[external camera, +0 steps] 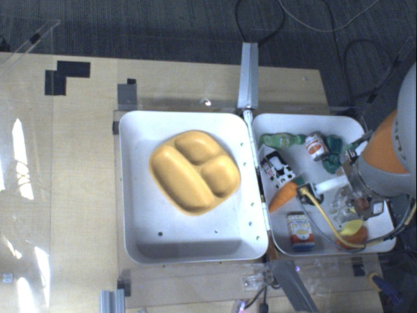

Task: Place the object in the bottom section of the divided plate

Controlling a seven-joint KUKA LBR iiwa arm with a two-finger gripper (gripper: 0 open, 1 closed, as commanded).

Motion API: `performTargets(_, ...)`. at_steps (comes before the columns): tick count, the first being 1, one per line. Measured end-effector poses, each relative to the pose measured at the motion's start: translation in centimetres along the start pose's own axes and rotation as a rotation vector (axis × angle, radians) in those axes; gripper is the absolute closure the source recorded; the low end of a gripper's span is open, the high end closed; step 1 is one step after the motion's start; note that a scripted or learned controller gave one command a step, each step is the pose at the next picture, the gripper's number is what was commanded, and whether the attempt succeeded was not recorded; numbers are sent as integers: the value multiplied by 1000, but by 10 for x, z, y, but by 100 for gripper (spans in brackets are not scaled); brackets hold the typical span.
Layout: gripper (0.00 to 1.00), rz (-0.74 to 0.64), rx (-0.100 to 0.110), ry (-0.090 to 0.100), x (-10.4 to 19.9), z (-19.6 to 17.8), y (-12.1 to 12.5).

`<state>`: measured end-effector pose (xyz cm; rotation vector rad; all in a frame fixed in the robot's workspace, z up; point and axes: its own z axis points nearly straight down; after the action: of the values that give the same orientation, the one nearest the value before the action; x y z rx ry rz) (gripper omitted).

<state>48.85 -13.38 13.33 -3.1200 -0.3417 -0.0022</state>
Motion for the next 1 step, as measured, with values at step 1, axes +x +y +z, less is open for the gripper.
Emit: performTargets(1, 0, 0, 0, 0, 0, 0, 0)
